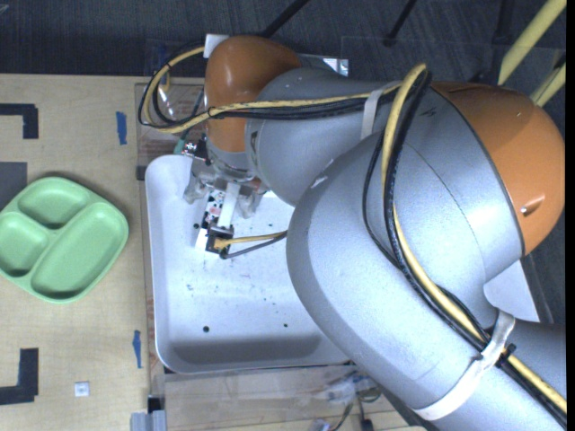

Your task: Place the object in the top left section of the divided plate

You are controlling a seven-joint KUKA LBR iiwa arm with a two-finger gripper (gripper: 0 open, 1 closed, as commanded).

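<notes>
A green divided plate [115, 215] lies on the wooden bench at the left, outside the white bin [166, 330]. It has two small sections on its left side and one long section on its right, all bare. My gripper [218, 203] hangs over the upper left part of the bin, pointing down, close to the bin's floor. The large grey arm [404, 241] with its orange wrist band [243, 79] covers the bin's right side. I make out no loose object near the gripper.
A few dark specks dot the bin floor [234, 303]. Black tape corners [22, 119] and blue tape strips [121, 127] mark the bench around the plate. A tiny white square [82, 389] lies near the bench's front left.
</notes>
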